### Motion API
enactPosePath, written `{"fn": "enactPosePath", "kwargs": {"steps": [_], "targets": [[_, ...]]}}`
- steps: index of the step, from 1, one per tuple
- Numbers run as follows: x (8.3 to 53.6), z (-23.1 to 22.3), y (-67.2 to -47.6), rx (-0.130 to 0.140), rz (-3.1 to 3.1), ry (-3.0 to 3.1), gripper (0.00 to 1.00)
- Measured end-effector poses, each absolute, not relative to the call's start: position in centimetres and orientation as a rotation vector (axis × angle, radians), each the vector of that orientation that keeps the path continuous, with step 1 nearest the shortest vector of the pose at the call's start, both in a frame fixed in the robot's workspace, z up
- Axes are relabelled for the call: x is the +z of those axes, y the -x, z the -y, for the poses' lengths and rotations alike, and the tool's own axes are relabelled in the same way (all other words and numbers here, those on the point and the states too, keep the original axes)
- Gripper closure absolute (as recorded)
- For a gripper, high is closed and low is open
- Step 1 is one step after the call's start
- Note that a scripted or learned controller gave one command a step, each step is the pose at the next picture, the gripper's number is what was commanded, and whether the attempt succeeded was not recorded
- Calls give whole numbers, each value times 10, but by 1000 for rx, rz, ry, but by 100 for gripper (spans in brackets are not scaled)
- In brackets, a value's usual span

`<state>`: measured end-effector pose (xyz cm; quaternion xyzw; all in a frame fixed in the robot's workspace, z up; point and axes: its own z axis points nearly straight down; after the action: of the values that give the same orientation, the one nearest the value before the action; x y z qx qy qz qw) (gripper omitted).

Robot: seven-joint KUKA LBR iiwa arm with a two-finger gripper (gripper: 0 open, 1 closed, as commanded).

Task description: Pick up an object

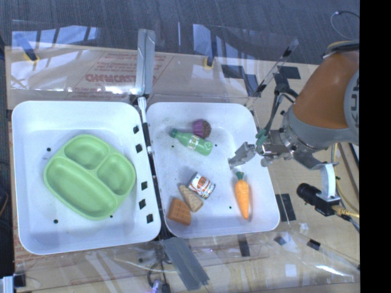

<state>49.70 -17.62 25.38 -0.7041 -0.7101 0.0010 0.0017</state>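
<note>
**End effector over the right bin's edge**

I see the end effector (243, 155) hanging at the right bin (160, 163) near its right wall; how far it is open I cannot tell. The carrot (243, 197) lies just below it. To its left lie the green bottle (192, 142), purple fruit (201, 127), can (201, 186) and bread pieces (184, 206). The green plate (89, 175) sits well apart in the left bin (24, 182).

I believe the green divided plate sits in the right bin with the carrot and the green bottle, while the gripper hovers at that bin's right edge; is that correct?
Not quite: the camera view shows the green divided plate alone in the left bin. The carrot and green bottle do lie in the right bin, and the gripper is at that bin's right edge.
</note>
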Motion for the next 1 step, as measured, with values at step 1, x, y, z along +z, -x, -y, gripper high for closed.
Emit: {"fn": "enactPosePath", "kwargs": {"steps": [1], "targets": [[166, 211, -503, 4, 2265, 2172, 0]]}}
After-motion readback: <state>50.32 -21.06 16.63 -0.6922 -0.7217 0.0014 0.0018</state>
